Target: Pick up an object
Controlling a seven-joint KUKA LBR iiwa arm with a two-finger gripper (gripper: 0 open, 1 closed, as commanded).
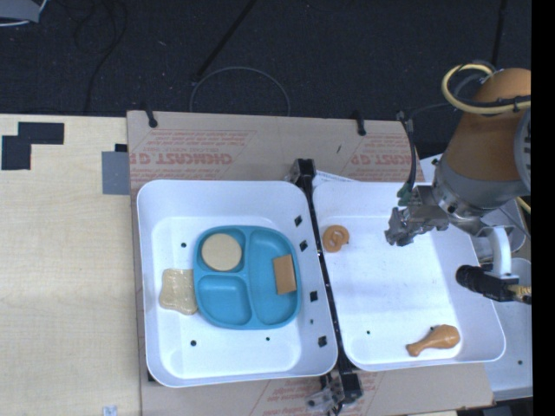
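My gripper (401, 230) hangs over the upper middle of the right bin (392, 357); nothing is visible between its fingers. A small orange pretzel-like piece (336, 237) lies to its left, near that bin's left wall. A tan drumstick (433, 341) rests in the bin's lower right corner. The left bin (165, 358) holds a blue divided tray (227, 304) with a round beige cracker (221, 251) in one compartment and a brown rectangular piece (284, 275) in another. A pale yellowish piece (179, 290) lies beside the tray's left edge.
The arm's grey and orange body (486, 146) fills the upper right, with a yellow cable loop above it. A black fitting (486, 282) juts in at the right bin's right rim. A black clip strip (314, 267) runs between the bins.
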